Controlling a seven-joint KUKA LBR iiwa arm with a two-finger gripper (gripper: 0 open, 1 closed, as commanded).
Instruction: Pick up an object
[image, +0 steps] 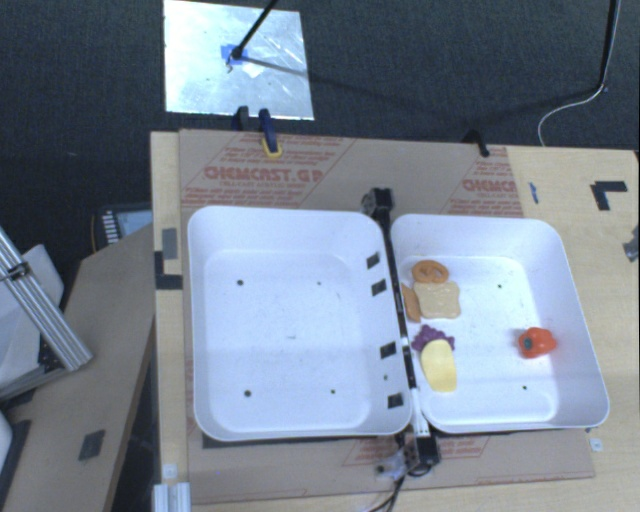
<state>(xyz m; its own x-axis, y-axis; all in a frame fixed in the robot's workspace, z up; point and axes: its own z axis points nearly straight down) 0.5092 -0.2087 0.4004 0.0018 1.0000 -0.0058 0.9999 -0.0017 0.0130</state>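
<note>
You find all the objects in the right bin (575, 300): an orange pretzel-shaped piece (430, 271) near the divider, a tan toast slice (438, 299) touching it just below, purple grapes (432, 336) against a yellow piece (439, 368), and a red-orange vegetable (536, 342) well apart on the right. The left bin (215, 250) sits beside it. You cannot tell the pincer's state here

My right bin (560, 300) holds a pretzel (430, 270), toast slice (438, 299), purple grapes (431, 336), a yellow piece (439, 367) and a red tomato (536, 342) apart.
</note>
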